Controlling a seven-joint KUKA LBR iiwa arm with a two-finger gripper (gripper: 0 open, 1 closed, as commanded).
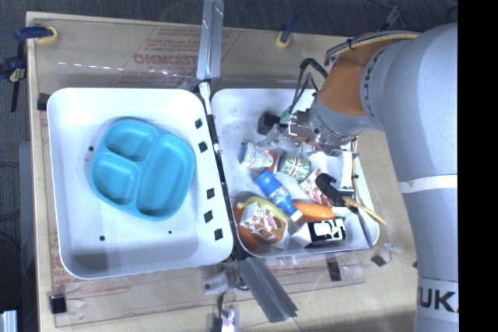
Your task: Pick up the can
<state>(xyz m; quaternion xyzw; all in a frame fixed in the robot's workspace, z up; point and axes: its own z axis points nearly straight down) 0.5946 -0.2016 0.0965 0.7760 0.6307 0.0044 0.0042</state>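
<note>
You see the grey arm with the orange band (pixel 346 85) reaching in from the right over the right white bin (pixel 233 109). Its tool (pixel 289 125) sits low near the bin's upper middle; whether it's open or closed, you can't tell, too small and cluttered. The small can with the green-and-white label (pixel 294 165) lies on its side just below the tool, in the bin's middle. Just beside the can on the left is a crumpled white-green-red packet (pixel 258 155). Below it a blue plastic bottle (pixel 276 193) lies tilted, touching an orange-brown snack bag (pixel 261 221) at the bin's lower left. An orange carrot-shaped item (pixel 315 208) lies right of the bottle, above a black-and-white box (pixel 327 230). The left white bin (pixel 70 245) holds a blue three-compartment plastic tray (pixel 144 167). Both bins rest on the wooden tabletop (pixel 109 43).
</note>
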